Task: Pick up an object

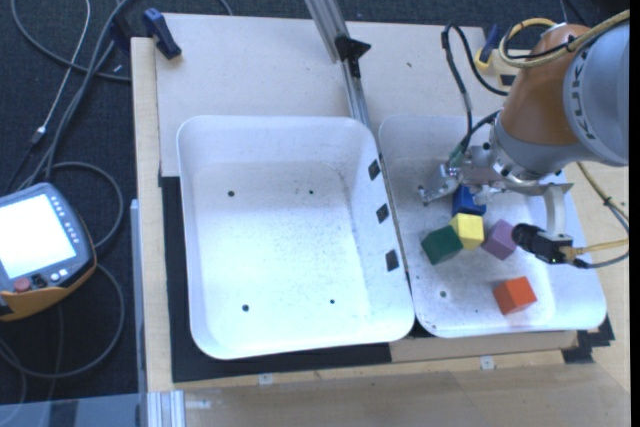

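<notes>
even overhead light, soft shadows, sharp

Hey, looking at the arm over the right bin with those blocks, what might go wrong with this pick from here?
1. The green block, yellow block, purple block and blue block sit bunched together under the gripper, so a descent may shove neighbours or pinch two at once.
2. The blue block lies partly under the wrist, so its grasp is hard to confirm.
3. The orange block sits apart near the right bin front wall, and a nudge could push it against the rim.
</notes>
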{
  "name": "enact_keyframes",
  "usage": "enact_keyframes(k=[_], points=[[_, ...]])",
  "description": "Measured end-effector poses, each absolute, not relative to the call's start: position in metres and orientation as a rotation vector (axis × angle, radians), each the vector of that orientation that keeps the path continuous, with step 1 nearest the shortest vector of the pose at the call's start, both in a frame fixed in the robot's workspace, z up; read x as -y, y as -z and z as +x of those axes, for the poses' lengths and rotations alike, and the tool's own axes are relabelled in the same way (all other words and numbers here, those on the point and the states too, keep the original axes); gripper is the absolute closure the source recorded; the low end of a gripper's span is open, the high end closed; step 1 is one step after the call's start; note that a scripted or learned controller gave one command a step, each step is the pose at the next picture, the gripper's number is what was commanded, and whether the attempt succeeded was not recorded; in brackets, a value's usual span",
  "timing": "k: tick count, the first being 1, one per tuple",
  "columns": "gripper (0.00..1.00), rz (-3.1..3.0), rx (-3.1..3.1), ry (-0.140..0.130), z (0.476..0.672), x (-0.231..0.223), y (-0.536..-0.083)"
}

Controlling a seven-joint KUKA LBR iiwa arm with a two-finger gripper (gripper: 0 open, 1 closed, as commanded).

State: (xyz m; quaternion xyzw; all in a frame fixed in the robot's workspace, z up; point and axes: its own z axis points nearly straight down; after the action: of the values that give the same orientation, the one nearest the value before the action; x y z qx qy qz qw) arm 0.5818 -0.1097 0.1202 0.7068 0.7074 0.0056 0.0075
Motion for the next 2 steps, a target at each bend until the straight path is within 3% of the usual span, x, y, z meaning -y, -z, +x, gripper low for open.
enact_keyframes(k=[1, 2], points=[[0.0, 2.228, -2.221, 0.002, 0.506, 0.118, -0.1], [0.0, 2.224, -2.226, 0.002, 0.502, 0.104, -0.099]])
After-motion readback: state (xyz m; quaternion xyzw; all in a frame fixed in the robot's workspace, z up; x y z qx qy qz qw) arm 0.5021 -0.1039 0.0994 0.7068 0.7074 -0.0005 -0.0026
